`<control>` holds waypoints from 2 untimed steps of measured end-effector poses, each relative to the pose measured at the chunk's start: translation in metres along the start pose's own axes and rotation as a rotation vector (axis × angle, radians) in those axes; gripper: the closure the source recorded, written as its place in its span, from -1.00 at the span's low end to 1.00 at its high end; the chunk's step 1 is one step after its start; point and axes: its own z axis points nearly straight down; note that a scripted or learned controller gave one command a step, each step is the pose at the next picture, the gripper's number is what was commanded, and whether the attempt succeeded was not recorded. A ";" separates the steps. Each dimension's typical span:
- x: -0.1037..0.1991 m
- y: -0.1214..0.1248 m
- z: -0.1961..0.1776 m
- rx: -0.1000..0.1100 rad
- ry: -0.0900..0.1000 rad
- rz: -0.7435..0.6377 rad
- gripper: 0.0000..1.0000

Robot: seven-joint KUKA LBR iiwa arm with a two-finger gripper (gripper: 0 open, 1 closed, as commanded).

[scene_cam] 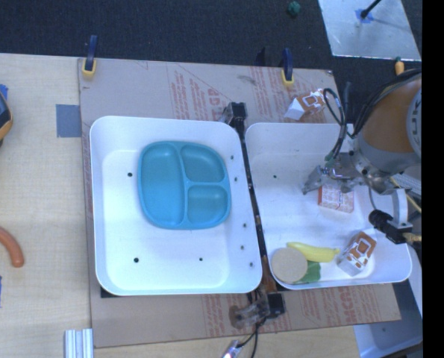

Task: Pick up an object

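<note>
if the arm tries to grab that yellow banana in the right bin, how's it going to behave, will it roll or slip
The curved yellow banana looks like smooth moulded plastic, so probably stiff, light and somewhat slippery. Its bend should make it pivot rather than roll freely. It lies against the round tan disc, which may shift with it.

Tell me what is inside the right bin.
The right bin holds a red-and-white packet under the tool, a round tan disc over something green, a yellow banana and a small carton. The arm hides the bin's right side.
</note>
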 end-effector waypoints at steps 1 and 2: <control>0.028 0.036 0.003 0.006 0.001 0.001 -1.00; -0.004 0.016 -0.044 0.005 0.002 0.006 -1.00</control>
